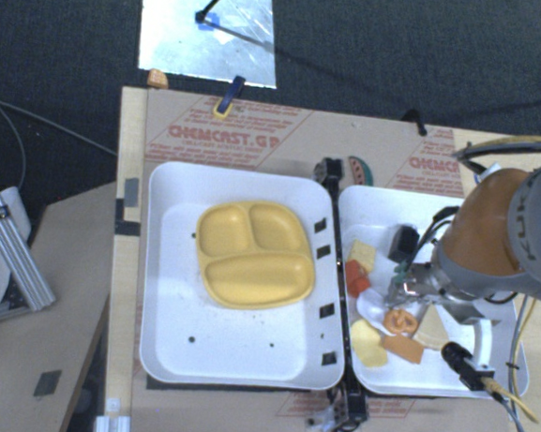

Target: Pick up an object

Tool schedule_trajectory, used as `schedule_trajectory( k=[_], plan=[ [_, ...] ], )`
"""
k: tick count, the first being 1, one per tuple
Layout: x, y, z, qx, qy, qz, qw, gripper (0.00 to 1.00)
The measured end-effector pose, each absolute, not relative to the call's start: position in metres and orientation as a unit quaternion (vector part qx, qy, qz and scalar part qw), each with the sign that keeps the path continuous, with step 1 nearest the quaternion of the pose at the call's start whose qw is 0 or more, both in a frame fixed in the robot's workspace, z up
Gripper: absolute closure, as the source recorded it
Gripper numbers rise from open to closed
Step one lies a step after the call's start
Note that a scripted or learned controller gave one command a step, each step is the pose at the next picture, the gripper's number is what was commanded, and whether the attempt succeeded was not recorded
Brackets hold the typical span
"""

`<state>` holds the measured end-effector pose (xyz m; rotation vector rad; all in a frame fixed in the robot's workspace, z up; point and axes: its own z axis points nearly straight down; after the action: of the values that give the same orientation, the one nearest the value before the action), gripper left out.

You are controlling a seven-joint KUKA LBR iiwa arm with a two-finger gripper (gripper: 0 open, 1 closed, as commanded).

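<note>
Gripper [403, 295] hung low in the right bin [384, 206], over the toys, and whether it was open or closed I couldn't tell. Nothing showed in its grasp. The desk [287, 132] carried both bins; the left bin [169, 249] held a yellow tray [253, 254]. An orange pretzel [399, 320] lay just below the gripper, a red piece [355, 277] near. Reaching step, I'd judge; next comes closing squarely on one.

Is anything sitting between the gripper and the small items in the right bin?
Nothing visible does. The gripper hangs low inside the right bin, directly over the cluster: the orange pretzel-shaped piece just below it, the red piece to its left, the yellow wedge nearer the front. The arm's own body hides the bin's right part.
</note>
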<state>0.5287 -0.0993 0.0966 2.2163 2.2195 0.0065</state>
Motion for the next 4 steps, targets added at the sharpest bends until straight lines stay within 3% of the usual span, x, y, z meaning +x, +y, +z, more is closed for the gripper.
schedule_trajectory(
  k=[1,2,3,4],
  plan=[
    [0.581,-0.144,0.134,0.707,0.708,0.0018,0.005,1.00],
    [0.557,-0.097,0.088,0.705,0.709,-0.0002,-0.002,1.00],
    [0.621,-0.190,0.081,0.708,0.706,-0.0093,-0.007,1.00],
    [0.627,-0.182,0.085,0.706,0.708,0.0003,0.001,0.00]
  ],
)
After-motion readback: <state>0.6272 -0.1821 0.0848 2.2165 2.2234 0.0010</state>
